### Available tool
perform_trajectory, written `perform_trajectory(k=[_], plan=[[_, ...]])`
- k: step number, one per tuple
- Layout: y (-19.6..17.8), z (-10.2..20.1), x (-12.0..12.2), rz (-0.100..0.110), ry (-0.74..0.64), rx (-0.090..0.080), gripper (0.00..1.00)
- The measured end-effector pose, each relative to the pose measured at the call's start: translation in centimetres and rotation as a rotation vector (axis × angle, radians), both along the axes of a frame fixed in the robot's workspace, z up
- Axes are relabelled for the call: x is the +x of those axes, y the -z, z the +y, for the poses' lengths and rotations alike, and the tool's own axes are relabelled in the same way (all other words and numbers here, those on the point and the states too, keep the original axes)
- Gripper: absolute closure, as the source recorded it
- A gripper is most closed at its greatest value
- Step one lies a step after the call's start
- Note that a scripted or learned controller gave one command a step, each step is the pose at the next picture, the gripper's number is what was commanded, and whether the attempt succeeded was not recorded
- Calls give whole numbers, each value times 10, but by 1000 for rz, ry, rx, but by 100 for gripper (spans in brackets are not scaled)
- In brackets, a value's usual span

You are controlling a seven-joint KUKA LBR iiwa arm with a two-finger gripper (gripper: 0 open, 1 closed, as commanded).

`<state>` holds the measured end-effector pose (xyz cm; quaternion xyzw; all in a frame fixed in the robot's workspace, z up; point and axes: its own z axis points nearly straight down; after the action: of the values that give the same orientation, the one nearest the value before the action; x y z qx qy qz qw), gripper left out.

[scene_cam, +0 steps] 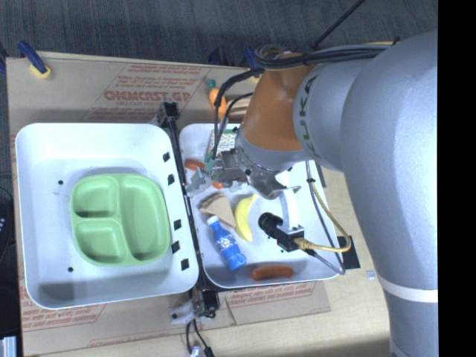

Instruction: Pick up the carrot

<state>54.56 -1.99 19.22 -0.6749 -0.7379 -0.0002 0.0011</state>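
**Arm low over the right bin, carrot at its left wall**

Gripper (223,171) down in the right bin (327,270), far-left part. Carrot (195,165): small orange piece by the bin's left wall, just left of the gripper, partly hidden. Fingers: can't tell whether open or closed; wrist body and cabling cover them. No object visibly held.

Same bin: banana (244,216), blue bottle (225,244), reddish sausage (272,272) along the near edge, a pale wedge (213,201) beside the bottle top.

Judgement: to do it well, centre on the carrot, straddle it across its short width, stay off the bin wall and the divider clips. Tight spot; a wall bump or a graze seems the likely miss.

Left bin (44,155) carries a green divided plate (119,218). Both bins on cardboard-covered bench (134,88); dark carpet beyond.
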Motion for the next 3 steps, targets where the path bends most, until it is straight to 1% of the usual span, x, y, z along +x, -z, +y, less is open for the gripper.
perform_trajectory(k=[1,2,3], plan=[[-45,20,111,0,-2,-2,0],[1,17,110,4,6,-3,0],[1,-17,95,5,136,-2,0]])
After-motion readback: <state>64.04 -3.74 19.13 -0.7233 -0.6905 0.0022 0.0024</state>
